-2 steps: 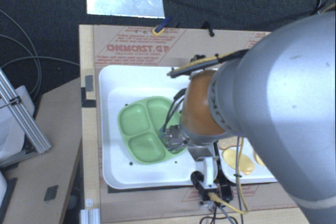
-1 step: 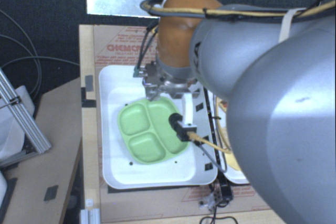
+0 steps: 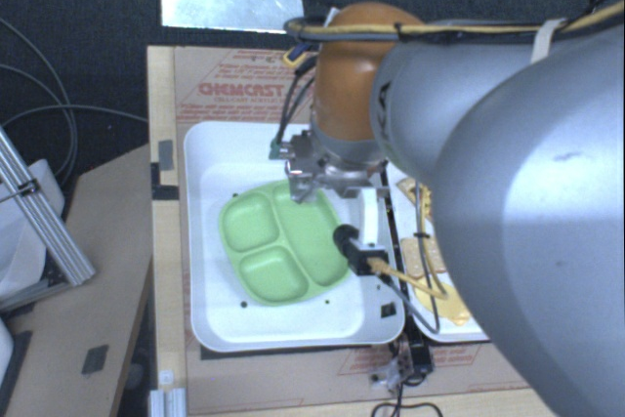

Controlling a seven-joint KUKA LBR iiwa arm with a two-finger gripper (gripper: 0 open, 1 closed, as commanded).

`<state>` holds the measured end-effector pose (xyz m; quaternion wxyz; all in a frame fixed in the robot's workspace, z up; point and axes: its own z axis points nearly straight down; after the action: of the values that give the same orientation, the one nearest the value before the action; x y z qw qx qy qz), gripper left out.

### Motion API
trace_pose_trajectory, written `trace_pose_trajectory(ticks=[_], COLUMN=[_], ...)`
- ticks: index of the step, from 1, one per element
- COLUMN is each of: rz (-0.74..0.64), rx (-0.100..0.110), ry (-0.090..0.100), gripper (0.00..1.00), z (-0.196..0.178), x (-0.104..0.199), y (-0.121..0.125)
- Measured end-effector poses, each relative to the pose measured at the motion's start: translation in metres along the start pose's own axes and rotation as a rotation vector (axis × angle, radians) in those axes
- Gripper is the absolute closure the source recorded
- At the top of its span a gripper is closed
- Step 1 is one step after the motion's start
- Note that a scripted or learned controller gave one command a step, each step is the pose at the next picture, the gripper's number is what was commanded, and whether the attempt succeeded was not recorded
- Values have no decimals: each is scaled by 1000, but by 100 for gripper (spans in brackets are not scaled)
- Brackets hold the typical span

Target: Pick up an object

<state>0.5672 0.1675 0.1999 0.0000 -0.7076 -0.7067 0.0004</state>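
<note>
The green divided plate lies flat on the floor of the left bin, filling much of its middle. It is a rounded tray of smooth, slightly glossy plastic, moulded into three compartments by raised ribs: two smaller ones toward the left and near side, one longer one along the right. Its long axis runs on a diagonal, from the far left toward the near right of the bin.

The gripper sits directly over the plate's far edge, at the top rim where the long compartment begins. So the plate spreads away from the gripper toward the near side and slightly left. Whether the gripper is open or closed cannot be told from here, since the wrist hides its lower end, and nothing can be seen held.

A thin raised rim is probably the only graspable part; the flat floors of the compartments offer nothing to pinch.

The bin is shallow white plastic with rounded corners. The right bin holds a pale yellow object, largely covered by the grey arm. Both bins rest on a tabletop lined with brown printed cardboard.
</note>
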Motion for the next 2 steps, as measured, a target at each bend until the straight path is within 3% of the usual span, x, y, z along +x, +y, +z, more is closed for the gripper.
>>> trace_pose_trajectory(ticks=[1,2], rz=[1,1], rx=[10,-10], ry=[-1,-3], gripper=[100,100], z=[48,115], x=[-38,-38], y=[-85,-57])
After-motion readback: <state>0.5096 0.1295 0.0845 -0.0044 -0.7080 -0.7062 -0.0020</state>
